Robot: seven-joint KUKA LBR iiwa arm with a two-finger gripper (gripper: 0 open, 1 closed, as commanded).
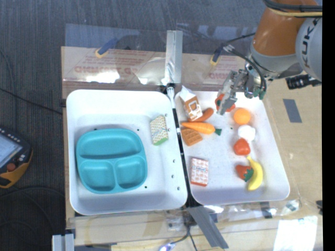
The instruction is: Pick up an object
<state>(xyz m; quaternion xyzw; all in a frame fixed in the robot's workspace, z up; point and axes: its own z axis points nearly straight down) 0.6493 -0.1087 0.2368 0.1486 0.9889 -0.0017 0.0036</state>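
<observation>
Toy food lies scattered in the right bin (277, 184), and the pincer (226, 101) hangs over that bin's far edge, near the middle of it, just beside a small red piece (220, 97) that I cannot identify. Whether the pincer is apart or together I cannot tell.

Nearest it sit the orange ball (242, 116), the carrot (199, 127) and a small carton (191, 106) toward the far-left corner. The carrot looks the easiest pick: probably light, stiff plastic, long and narrow, so closing across its thick middle should hold. The orange ball and the white ball (246, 133) below it are round and likely slick, prone to squirting out. The banana (255, 174), near the right bin's near-right corner, touches a red piece (243, 171), which crowds a grasp. The left bin (73, 114) holds a teal tray (111, 159) and a sponge-like block (158, 129).
</observation>
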